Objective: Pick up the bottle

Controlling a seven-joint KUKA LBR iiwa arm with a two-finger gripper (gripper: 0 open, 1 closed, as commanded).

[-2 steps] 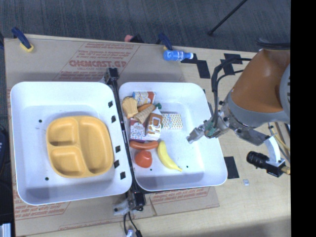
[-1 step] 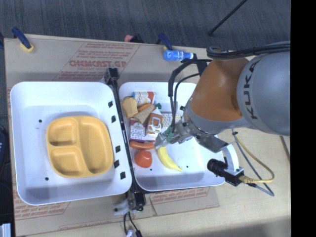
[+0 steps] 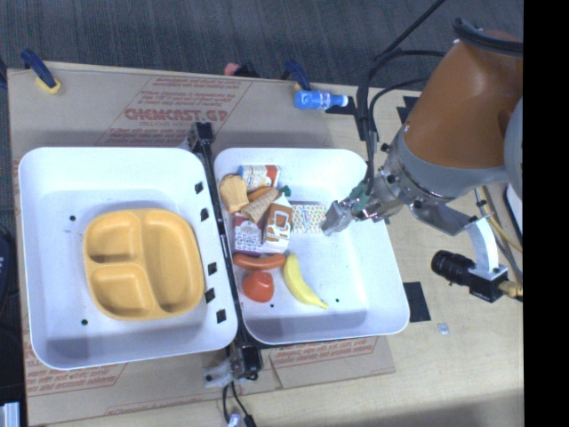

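The bottle [image 3: 259,175] is small, with a white and red label, and lies on its side at the back left corner of the right bin [image 3: 378,274], among other toy foods. My gripper [image 3: 334,220] hangs low over the middle of that bin, right of a patterned packet [image 3: 307,216]. It sits well to the right of the bottle and a little nearer the front, apart from it. Nothing shows in the gripper.
Along the right bin's left side lie a cone [image 3: 259,205], a small carton [image 3: 276,225], a sausage [image 3: 260,260], a tomato [image 3: 258,286] and a banana [image 3: 304,285]. A yellow divided plate [image 3: 142,261] fills the left bin [image 3: 44,176]. A blue clamp [image 3: 316,100] sits behind.
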